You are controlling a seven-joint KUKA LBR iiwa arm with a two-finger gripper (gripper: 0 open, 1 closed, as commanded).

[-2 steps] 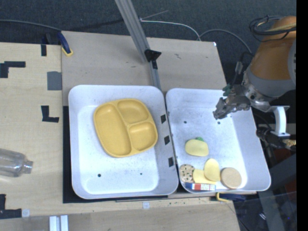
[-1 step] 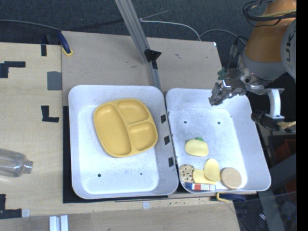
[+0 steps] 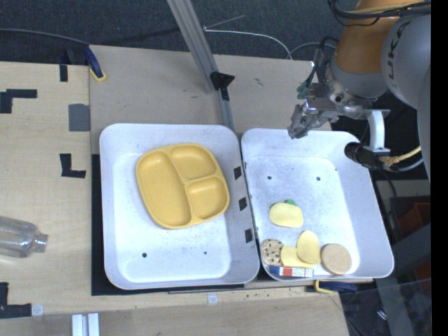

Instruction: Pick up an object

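Here the end effector (image 3: pixel 301 127) hangs over the far rim of the right bin (image 3: pixel 364 187); whether it is parted or closed I cannot tell. Well below it, toward the bin's near end, lies a pale yellow lemon-shaped piece (image 3: pixel 286 214), long axis running across the bin, green tip at its far edge.

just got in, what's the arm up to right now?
The arm's gripper hangs over the far rim of the right bin, with nothing visibly held. The pickable bits, a yellow lemon-like piece, a cookie and a tan disc, sit bunched at that bin's near edge. The left bin holds a yellow divided plate, untouched.
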